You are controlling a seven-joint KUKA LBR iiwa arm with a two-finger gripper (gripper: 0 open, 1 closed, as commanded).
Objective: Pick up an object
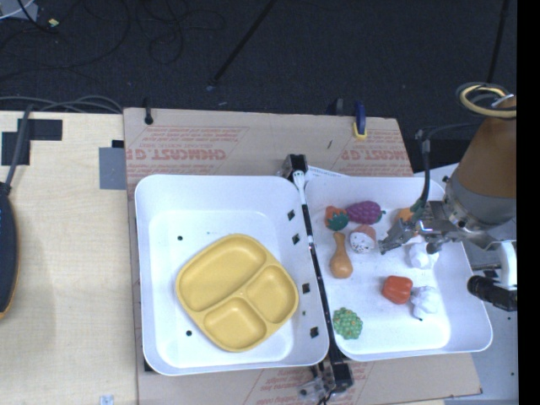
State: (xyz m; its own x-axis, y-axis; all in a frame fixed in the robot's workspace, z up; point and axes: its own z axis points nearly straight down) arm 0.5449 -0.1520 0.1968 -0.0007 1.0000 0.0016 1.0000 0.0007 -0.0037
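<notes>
Cardboard-covered bench [253, 146] carries two white bins; claw [396, 241], state indeterminate, hovers in right bin [460, 340] near purple toy [364, 212].

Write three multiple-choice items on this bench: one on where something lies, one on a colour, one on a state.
1. Where does the yellow divided tray lie?
A. left bin
B. right bin
C. on the cardboard

2. What colour is the bumpy toy at the right bin's near edge?
A. purple
B. green
C. orange

3. How does the gripper stand?
A. over the left bin
B. low in the right bin, beside the small toys
C. outside both bins

Answers: 1 A, the tray sits inside the left bin. 2 B, it is green. 3 B, the gripper reaches in near the round white toy.
</notes>
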